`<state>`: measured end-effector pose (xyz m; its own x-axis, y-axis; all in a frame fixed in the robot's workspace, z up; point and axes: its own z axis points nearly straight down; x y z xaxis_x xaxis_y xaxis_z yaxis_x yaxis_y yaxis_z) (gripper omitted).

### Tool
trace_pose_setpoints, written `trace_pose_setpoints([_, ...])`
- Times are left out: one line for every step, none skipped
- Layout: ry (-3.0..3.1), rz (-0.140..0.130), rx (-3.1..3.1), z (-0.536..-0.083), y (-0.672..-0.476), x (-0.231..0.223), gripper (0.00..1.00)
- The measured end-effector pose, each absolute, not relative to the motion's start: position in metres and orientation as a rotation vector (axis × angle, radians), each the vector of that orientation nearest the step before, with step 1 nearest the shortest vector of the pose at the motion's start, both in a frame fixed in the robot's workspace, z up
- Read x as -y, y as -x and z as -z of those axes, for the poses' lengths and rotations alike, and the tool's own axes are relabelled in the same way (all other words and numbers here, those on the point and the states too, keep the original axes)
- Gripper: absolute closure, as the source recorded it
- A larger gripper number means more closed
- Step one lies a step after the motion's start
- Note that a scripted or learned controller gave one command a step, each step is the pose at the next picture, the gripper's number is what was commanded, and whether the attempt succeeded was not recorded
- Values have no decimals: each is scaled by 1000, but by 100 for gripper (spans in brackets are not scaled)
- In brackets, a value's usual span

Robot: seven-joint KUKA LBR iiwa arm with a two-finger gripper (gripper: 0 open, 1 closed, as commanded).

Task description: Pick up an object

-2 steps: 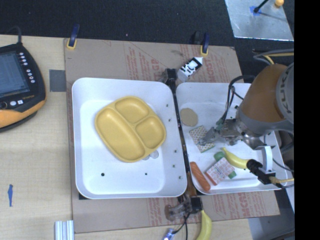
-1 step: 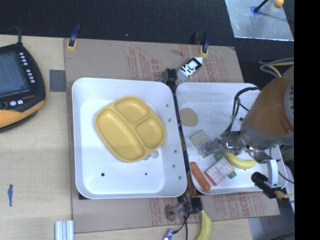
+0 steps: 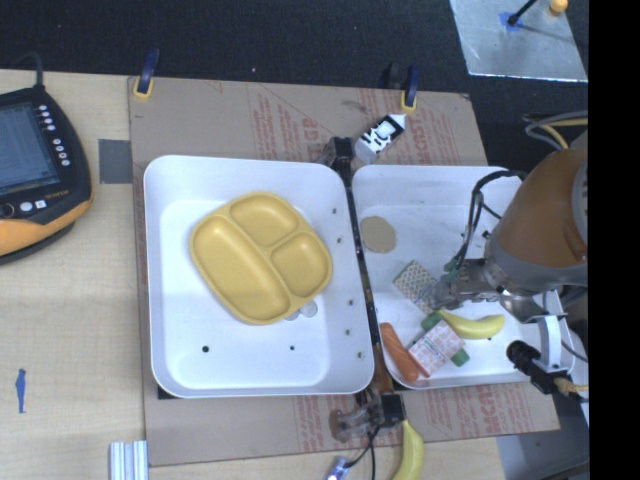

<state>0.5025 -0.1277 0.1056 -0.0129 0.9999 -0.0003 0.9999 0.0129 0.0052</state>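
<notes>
Banana (image 3: 474, 323): a small yellow toy fruit lying on its side in the right bin (image 3: 420, 193), toward the near right part of the floor, touching or just beside the gripper's tip.
Likely handling: judged light and stiff, moulded plastic by its sheen; smooth skin could slip. Curved, so it may roll or pivot if pinched off-centre.
Where to take hold: across the thick middle of the curve, fingers either side of the narrow width, not at the tapered ends.
Gripper (image 3: 455, 290): low in the right bin, just far-left of the banana, at the end of the grey arm with the orange band (image 3: 545, 213). Whether the pincer stands apart or together cannot be told; the wrist and cables hide it. Nothing is seen held.
Neighbours in the right bin: a patterned packet (image 3: 436, 348) near the banana's left end, a green piece (image 3: 431, 320) between them, an orange carrot-like piece (image 3: 399, 353) at the near left corner, a grey patterned card (image 3: 412, 280) left of the gripper, a tan disc (image 3: 378, 234) farther off.
Crowding risk: the packet and the green piece lie close, so a closing grasp could catch them instead.
Left bin (image 3: 170, 268): holds a yellow divided plate (image 3: 260, 256), well apart from the action.
Outside the bins: a second banana (image 3: 408, 450) on the bench's near edge.
</notes>
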Motion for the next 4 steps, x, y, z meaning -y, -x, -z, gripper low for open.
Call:
trace_pose_setpoints([-2204,-6,-2233,-106,-502,128,0])
trace_pose_setpoints([-2214,4,-2230,-91,-521,111,0])
trace_pose_setpoints([-2214,5,-2230,-92,-544,100,0])
trace_pose_setpoints([-2216,5,-2231,-91,-513,99,0])
